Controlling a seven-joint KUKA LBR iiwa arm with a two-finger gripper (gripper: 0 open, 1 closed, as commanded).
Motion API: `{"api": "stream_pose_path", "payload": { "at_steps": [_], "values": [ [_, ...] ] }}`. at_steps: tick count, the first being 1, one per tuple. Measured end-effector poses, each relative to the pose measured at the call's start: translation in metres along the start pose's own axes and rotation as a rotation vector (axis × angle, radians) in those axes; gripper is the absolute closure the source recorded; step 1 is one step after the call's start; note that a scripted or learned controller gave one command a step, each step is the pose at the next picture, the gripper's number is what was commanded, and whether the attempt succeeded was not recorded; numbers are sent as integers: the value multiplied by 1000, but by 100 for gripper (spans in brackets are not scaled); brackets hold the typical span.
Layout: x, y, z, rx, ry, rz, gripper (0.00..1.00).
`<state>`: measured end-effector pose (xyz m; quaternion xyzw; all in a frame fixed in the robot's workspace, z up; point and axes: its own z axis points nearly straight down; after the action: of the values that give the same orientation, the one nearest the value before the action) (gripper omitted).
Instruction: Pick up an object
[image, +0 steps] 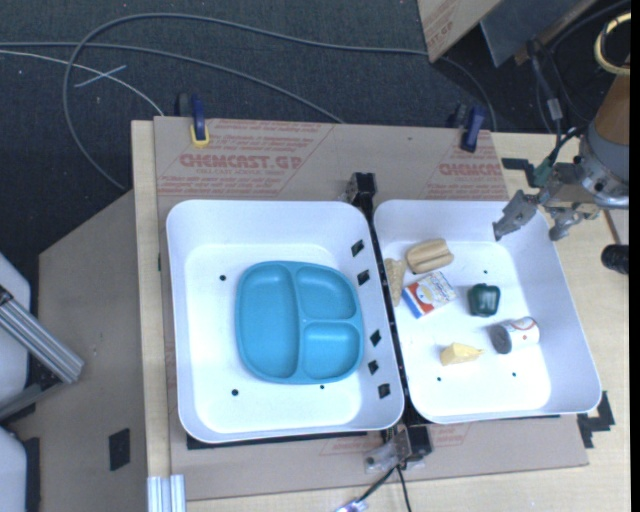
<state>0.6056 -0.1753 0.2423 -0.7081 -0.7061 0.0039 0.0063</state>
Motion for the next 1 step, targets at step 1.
{"api": "stream_pose_path", "payload": {
  "at_steps": [1],
  "values": [
    [1, 2, -8, -14, -3, -3, 0]
  ]
}}
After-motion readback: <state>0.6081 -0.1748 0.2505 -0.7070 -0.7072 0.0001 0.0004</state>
